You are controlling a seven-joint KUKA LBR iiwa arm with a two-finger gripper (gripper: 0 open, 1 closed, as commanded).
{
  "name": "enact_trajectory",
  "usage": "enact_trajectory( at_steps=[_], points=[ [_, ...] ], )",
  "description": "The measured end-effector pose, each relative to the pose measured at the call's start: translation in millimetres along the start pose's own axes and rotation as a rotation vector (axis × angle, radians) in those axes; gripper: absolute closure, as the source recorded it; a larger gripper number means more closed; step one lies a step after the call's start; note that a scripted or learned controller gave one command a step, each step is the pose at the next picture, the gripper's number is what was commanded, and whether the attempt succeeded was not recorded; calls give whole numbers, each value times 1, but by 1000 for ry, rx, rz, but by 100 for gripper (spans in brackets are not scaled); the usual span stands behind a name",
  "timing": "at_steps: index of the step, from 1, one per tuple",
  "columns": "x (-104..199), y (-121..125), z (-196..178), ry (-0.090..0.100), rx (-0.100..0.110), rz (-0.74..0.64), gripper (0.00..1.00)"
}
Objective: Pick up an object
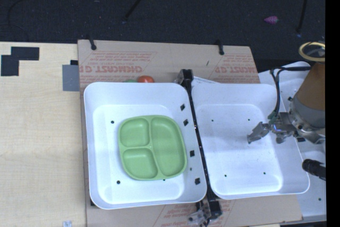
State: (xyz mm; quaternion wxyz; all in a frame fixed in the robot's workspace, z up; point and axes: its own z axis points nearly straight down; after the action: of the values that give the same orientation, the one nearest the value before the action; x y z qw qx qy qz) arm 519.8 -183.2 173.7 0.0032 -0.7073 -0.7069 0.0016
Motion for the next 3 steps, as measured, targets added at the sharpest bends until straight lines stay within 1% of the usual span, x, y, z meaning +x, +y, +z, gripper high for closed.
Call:
enact_trajectory(
  at_steps=[1, 2, 3],
  points=[
    [4, 0, 44, 0, 0, 1, 0],
    [3, 0, 31, 0, -1, 4, 100],
    [2, 6, -12, -3, -9, -2, 100]
  ],
)
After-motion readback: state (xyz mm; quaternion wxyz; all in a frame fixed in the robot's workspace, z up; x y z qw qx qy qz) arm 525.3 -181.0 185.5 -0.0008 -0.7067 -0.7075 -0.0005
